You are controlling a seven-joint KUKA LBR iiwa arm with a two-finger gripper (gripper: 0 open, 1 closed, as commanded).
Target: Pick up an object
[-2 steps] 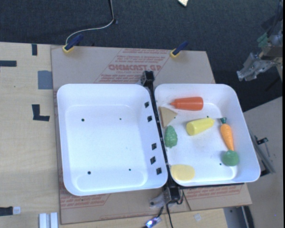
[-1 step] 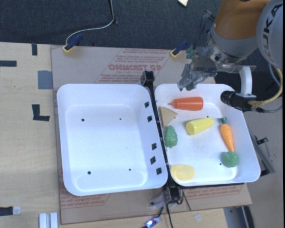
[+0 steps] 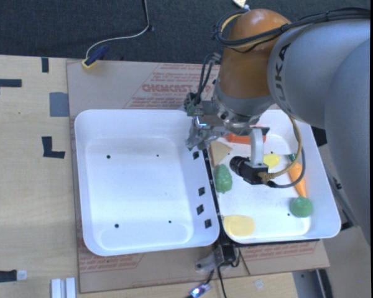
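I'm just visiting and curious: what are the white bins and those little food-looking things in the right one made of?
The bins look like smooth moulded plastic: glossy white with rounded corners. The green piece, the yellow piece and the orange carrot look like toy food, probably plastic or rubber, given their flat, even colours; the view leaves that open.

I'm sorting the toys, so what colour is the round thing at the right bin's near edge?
Pale yellow, best seen in the camera view, against the right bin.
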